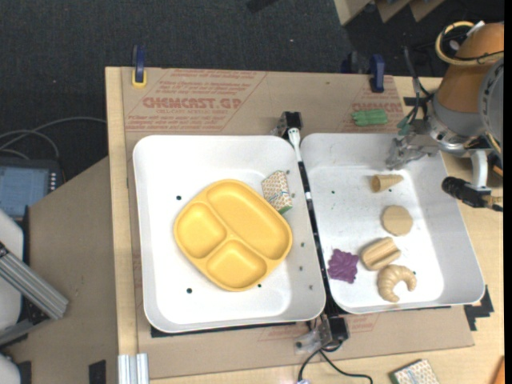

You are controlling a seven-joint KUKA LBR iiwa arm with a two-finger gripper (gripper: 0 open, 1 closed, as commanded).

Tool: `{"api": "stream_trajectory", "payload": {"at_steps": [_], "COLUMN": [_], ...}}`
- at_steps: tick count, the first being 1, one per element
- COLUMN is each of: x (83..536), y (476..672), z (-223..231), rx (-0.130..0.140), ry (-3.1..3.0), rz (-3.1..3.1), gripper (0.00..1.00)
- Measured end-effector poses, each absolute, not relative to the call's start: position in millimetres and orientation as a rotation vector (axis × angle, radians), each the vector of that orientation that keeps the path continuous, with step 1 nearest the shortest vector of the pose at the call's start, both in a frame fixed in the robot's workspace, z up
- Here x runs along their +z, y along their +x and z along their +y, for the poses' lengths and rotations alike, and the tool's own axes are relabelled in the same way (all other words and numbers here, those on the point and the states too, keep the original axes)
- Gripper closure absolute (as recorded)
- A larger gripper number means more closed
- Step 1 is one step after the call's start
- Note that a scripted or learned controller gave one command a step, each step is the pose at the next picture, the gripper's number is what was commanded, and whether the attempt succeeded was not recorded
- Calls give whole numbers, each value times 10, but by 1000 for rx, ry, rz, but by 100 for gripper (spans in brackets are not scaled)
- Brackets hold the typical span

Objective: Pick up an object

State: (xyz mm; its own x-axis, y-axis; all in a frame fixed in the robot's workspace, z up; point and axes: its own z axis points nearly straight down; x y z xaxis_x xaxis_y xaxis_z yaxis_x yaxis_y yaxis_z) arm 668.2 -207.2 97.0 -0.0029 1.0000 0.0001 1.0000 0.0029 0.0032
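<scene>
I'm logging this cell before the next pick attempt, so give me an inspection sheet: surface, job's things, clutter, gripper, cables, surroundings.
Surface: brown board bearing left bin and right bin.
Job's things: left bin holds yellow divided plate and patterned packet; right bin holds cone, round cookie, bread roll, croissant, purple piece.
Clutter: green item on the board.
Gripper: gripper over right bin's top edge, nothing seen in it.
Cables: white cable at left.
Surroundings: dark carpet.

Hand low, arm upper right
</scene>
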Motion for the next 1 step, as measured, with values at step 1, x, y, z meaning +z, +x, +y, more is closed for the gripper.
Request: {"api": "stream_trajectory", "payload": {"at_steps": [1], "x": [963], "y": [6680], "z": [-2070], "rx": [2], "ry": [2217], "rz": [2224], "gripper": [0]}}
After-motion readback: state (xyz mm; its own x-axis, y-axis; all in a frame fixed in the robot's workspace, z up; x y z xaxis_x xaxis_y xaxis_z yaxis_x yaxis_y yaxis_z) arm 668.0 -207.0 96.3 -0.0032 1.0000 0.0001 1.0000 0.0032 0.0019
